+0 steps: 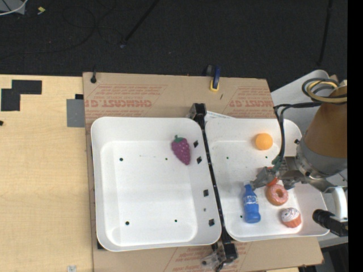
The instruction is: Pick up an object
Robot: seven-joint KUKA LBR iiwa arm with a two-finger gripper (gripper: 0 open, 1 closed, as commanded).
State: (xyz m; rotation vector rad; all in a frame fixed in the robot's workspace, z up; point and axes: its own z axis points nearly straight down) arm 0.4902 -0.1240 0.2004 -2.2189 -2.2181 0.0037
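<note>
Dark flooring is lying behind the desk [45, 169], which is carrying two white bins; in the right bin [238, 132] the end effector [274, 177] is hovering just over a pink ring-shaped doughnut toy [278, 195], its grip state impossible to make out. The toy is looking light and rigid, probably best gripped across its rim. The arm's body is hiding part of that bin's right side.

Purple grapes [181, 149], orange ball [263, 141], blue bottle [250, 204], white bins [108, 152].

I'm looking at a robotics lab: arm [332, 135] at 3 o'clock, two bins [108, 152] on cardboard [147, 98], clamp [215, 78] and loose cables [136, 21] at 12.
</note>
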